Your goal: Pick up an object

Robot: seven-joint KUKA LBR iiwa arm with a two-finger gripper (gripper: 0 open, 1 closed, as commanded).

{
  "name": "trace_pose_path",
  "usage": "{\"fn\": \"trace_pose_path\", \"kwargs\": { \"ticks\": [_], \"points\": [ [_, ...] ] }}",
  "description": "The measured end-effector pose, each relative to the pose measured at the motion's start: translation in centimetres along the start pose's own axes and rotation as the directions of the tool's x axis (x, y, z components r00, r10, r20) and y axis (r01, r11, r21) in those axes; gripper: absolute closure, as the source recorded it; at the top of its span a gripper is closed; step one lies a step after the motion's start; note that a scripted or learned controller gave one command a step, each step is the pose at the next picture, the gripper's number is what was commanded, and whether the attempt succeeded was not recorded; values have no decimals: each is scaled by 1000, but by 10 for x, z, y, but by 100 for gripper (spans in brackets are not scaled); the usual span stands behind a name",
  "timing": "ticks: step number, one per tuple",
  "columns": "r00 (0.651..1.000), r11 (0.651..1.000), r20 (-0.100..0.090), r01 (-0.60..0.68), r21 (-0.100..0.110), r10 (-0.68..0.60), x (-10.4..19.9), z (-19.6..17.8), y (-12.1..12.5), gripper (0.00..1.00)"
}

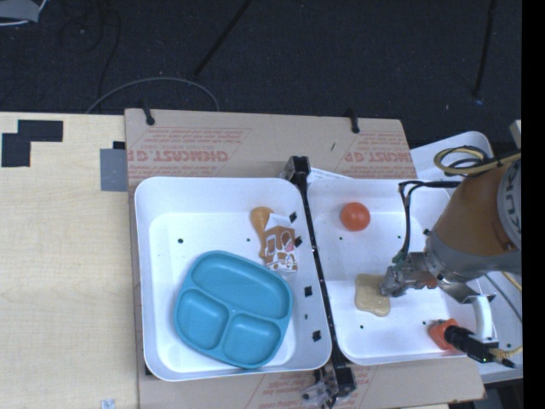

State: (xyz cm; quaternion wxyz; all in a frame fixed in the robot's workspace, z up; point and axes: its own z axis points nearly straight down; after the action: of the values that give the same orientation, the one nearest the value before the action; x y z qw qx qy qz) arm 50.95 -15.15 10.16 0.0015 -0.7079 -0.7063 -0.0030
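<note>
A pale tan, flat piece [371, 298] is seen in the right white bin [385, 341], its long axis running roughly far to near. The gripper [395, 282] is set at its right edge; whether it is closed cannot be told.

Recorded: 2 bins, left bin [157, 228] and right bin [383, 352], both plain white. Left bin: tray [232, 308] solid blue, and packet [279, 250] patterned brown on white. Right bin: ball [355, 216] red-orange, and lump [371, 296] pale beige.

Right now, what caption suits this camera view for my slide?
Gripper at a beige object in the right bin; red ball nearby.
</note>
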Motion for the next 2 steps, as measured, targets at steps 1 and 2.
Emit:
{"fn": "trace_pose_path", "kwargs": {
  "ticks": [1, 2],
  "points": [
    [1000, 1000, 7, 4, 0, -4, -6, -49, 8, 100],
    [1000, 1000, 7, 4, 0, -4, -13, -102, 18, 100]
  ]
}}
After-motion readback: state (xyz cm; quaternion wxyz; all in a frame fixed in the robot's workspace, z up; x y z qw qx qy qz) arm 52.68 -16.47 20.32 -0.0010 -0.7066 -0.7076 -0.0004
